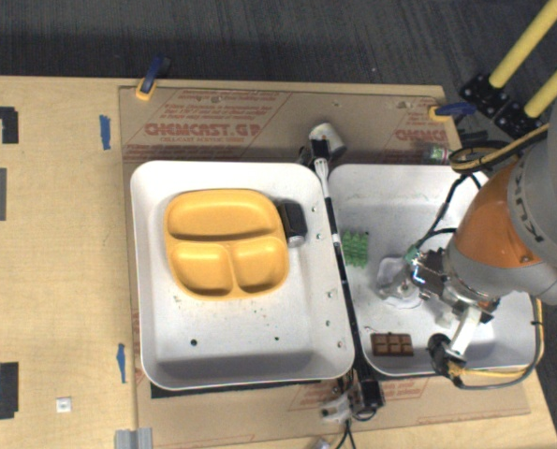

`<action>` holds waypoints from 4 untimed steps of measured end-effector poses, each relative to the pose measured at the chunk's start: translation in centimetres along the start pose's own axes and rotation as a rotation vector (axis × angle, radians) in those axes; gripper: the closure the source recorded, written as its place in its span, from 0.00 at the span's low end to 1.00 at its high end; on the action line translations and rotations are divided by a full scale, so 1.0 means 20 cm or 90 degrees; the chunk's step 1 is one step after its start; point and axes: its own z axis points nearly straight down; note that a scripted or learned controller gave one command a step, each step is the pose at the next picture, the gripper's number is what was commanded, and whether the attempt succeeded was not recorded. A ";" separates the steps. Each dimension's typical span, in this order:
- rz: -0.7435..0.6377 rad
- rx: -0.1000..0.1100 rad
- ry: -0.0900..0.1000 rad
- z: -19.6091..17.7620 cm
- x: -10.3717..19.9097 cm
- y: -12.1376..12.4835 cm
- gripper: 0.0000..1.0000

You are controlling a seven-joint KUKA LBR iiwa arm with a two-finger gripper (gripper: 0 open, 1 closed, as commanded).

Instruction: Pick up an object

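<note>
My gripper (411, 277) is low in the right bin (400, 195), reaching in from the right below the orange band of the arm. Its tip is at a small clear, greyish object (388, 273) near the bin's middle, and the two look in contact or nearly so. A green ridged piece (355, 247) lies just left of that, by the bin's left wall. A brown chocolate-like bar (391, 346) rests at the front of the same bin. In the left bin (156, 279) sit a yellow divided plate (227, 241) and a small black object (292, 221) at its right edge.
The wall between the two bins (339, 269) runs just left of the green piece. Cables and a black fitting (442, 352) hang from the wrist over the right bin's front. Yellow poles (531, 36) stand at the back right. The bins sit on cardboard (212, 120).
</note>
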 end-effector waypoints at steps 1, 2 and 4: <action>-0.105 -0.002 -0.002 0.00 0.04 0.03 0.00; -0.280 -0.003 -0.002 0.00 0.07 0.10 0.00; -0.280 -0.004 -0.001 -0.05 0.07 0.10 0.00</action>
